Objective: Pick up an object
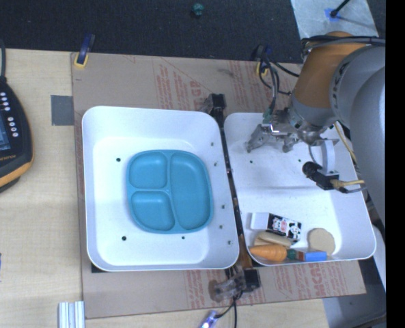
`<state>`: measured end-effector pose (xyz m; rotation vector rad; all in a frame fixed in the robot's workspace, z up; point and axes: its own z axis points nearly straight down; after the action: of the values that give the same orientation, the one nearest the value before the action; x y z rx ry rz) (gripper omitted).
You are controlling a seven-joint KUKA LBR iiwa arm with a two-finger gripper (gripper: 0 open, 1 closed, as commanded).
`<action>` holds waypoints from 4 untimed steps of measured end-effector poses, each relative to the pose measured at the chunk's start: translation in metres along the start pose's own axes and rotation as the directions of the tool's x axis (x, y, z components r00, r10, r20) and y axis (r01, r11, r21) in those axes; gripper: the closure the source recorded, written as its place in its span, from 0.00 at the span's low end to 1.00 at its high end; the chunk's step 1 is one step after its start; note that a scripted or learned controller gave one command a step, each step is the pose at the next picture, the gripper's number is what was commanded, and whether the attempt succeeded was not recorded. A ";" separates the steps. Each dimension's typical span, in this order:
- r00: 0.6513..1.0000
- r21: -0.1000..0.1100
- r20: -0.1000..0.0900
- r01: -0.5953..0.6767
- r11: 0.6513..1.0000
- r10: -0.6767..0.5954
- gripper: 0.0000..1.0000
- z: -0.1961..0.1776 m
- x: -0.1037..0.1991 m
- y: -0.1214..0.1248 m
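arm over the right bin, objects bunched at its lower edge

hidden or unclear: the arm (345, 80) enters from the right of the frame and its grey body covers the upper right corner of the right bin (284, 183). the gripper (274, 137) sits at the upper middle of that bin, metal fingers splayed downward and apart, nothing between them. small black part (319, 175) with cable hangs just right of it; cannot tell what it is.

task things: a cluster along the bin's lower edge, well apart from the gripper. small white box (259, 221), black-and-white printed packet (285, 226) beside it, print too small to read. orange carrot-like piece (268, 253) at the lower left, tan round disc (321, 240) to the right, blue piece (315, 256) beneath it. several touch or overlap.

around: left bin (106, 183) holds a blue divided plate (169, 190) with three compartments. cardboard sheet (188, 80) under both bins has faint red lettering, unreadable. teach pendant (1, 139) at the left edge, cut off. blue clamp (85, 50) upper left.
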<state>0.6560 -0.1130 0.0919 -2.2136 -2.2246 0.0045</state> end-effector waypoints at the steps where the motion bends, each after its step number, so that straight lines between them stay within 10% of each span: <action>1: 1.000 0.000 0.000 -0.001 1.000 0.001 0.00 -0.001 0.001 0.000; 4: 1.000 -0.002 0.001 -0.002 1.000 0.002 0.00 0.000 0.005 0.000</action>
<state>0.6560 -0.1077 0.0921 -2.2174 -2.2242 0.0032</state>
